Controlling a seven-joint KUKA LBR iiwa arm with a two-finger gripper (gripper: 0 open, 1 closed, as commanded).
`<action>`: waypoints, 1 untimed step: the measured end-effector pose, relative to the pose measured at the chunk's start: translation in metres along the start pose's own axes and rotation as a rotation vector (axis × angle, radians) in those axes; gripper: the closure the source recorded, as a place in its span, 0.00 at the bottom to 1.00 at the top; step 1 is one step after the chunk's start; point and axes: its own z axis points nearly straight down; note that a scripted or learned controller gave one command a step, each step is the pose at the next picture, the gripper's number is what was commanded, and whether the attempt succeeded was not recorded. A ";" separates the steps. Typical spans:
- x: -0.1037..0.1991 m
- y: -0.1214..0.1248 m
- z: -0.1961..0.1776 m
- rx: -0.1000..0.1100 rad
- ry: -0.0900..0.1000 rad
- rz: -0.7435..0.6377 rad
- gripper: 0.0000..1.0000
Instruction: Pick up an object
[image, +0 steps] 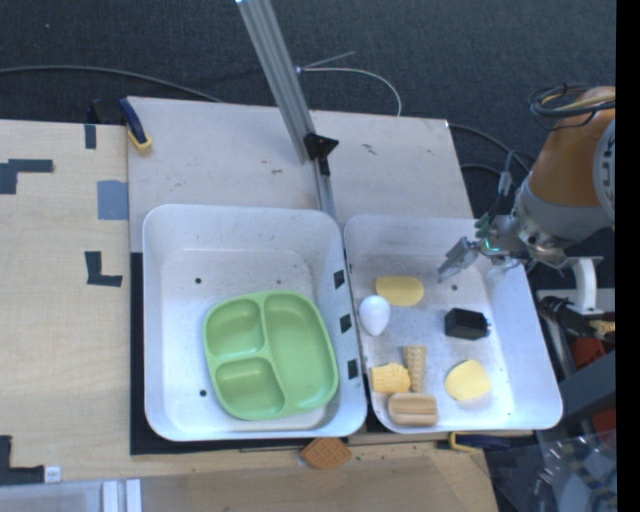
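Pincer (462, 258): fingers apart, nothing between them, over right bin's upper right. Left bin (160, 300): green divided plate (270, 352). Right bin (520, 330), candidates: white egg (374, 314), yellow oval (400, 291), waffle piece (390, 378), cone (414, 364), bread roll (412, 408), black block (466, 323), yellow round (467, 381). Risk: clustered lower items may jostle; the rounded egg could roll from closing fingers.

Arm over the right bin, gripper (462, 256) above its upper part
Left bin (160, 300) w/ green divided plate (270, 355); right bin (530, 340) w/ white egg (375, 314), yellow oval (400, 291), black block (466, 323), cone (414, 365), waffle (390, 378), bun (412, 408), yellow round piece (467, 381); nothing between the gripper's fingers.
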 end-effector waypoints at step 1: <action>-0.005 0.001 0.046 0.005 -0.001 0.001 0.00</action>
